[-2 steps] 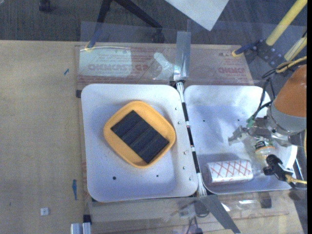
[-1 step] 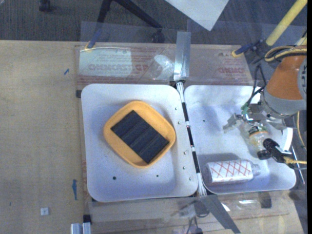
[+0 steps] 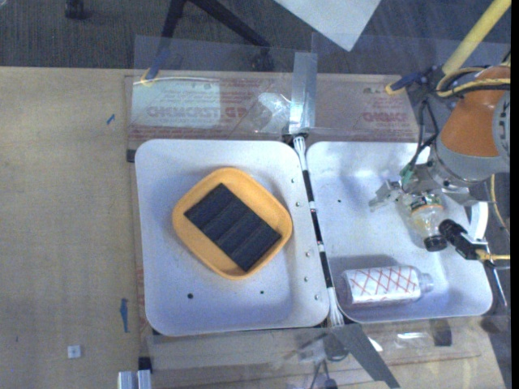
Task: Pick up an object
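Over the right bin (image 3: 357, 164), the gripper (image 3: 423, 205) seemingly points down.

Arm (image 3: 478, 128) reaches in from right; end effector (image 3: 423, 205) low, pointing down.

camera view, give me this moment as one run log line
gripper: over right bin, far side, fingers unclear | white bottle: lying at right bin near edge, untouched | yellow tray: left bin

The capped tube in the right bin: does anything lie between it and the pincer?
Nothing visible does. The pincer sits over the upper right of the right bin, and the capped tube lies on its side along the near wall, with bare bin floor between them. The yellow tray is in the left bin.
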`<state>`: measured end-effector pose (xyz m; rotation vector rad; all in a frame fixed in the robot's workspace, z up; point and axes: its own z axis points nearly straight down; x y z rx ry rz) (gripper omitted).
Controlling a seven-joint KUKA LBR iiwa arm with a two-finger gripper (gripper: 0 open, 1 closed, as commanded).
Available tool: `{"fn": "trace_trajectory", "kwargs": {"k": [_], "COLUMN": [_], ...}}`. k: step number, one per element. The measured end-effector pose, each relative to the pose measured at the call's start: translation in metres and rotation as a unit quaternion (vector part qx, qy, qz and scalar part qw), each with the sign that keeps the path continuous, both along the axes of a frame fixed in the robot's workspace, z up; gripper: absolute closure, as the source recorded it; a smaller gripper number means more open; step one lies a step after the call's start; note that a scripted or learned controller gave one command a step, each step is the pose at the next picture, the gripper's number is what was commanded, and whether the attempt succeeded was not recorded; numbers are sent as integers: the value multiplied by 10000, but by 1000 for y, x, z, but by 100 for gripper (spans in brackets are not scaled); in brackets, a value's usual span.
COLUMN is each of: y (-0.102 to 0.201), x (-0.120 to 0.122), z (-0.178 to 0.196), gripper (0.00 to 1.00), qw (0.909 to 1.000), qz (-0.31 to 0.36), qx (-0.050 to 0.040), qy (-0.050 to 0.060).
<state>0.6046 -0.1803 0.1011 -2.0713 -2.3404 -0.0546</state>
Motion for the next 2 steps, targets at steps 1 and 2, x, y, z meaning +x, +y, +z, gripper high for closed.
{"fn": "trace_trajectory", "kwargs": {"k": [1,2], "y": [0,0], "x": [19,21], "z": [-3,-4], "gripper": [0,0], "qw": [9997,9991], "qz": [233,427], "qx": [-5,-3], "qy": [-31,-14]}}
